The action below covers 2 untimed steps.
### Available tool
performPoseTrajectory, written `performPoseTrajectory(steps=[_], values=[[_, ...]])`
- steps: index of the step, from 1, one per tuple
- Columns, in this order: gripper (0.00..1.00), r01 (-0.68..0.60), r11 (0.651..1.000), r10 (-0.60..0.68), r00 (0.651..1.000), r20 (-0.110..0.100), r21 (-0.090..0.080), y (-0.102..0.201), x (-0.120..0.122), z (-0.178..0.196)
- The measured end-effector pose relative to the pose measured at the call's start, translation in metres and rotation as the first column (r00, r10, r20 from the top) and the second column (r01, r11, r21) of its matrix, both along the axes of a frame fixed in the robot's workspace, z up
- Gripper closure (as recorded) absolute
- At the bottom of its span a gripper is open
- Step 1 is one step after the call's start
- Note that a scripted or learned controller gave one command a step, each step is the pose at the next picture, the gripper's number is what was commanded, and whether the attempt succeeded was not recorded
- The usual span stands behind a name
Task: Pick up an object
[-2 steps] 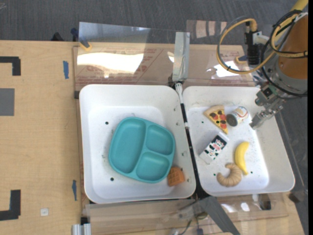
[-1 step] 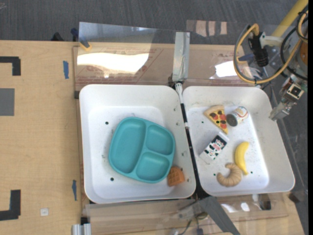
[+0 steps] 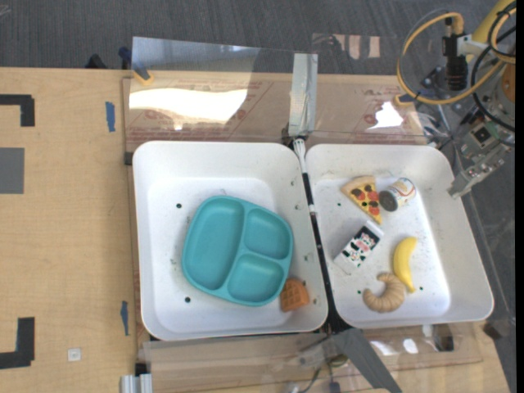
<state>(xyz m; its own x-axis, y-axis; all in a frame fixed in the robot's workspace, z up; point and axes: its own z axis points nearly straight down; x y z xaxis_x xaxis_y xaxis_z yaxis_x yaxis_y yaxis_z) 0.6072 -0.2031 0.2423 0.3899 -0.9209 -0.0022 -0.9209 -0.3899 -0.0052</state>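
1. Pizza slice [image 3: 363,196], flat, upper right bin.
2. Small can [image 3: 398,194] on its side beside it.
3. Cow-patterned carton [image 3: 358,250], flat.
4. Banana [image 3: 404,262].
5. Croissant [image 3: 384,294].
6. Teal divided plate [image 3: 237,250], left bin.
7. Orange waffle piece [image 3: 295,295] touching the plate's corner.

The arm [image 3: 494,125] enters the camera view from the upper right and stays at the frame's right margin. Its visible part is a cluster of grey and dark segments, partly cut off by the frame edge, so the joint pose cannot be read. A yellow cable loop [image 3: 424,60] arcs out from the arm toward the left, around an upright black fitting [image 3: 452,56]. The gripper [image 3: 470,180] shows as a pale metallic end projecting down and to the left. It sits just outside the far right corner of the right bin [image 3: 473,252], beside the rim. It holds nothing.
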Motion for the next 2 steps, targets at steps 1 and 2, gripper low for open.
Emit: performPoseTrajectory(steps=[1, 2], values=[[1.00, -0.417, 0.909, 0.417, 0.909, -0.006, 0.003, 0.044, 0.025, -0.055], [1.00, -0.784, 0.621, 0.784, 0.621, -0.001, -0.002, 0.034, 0.027, -0.117]])
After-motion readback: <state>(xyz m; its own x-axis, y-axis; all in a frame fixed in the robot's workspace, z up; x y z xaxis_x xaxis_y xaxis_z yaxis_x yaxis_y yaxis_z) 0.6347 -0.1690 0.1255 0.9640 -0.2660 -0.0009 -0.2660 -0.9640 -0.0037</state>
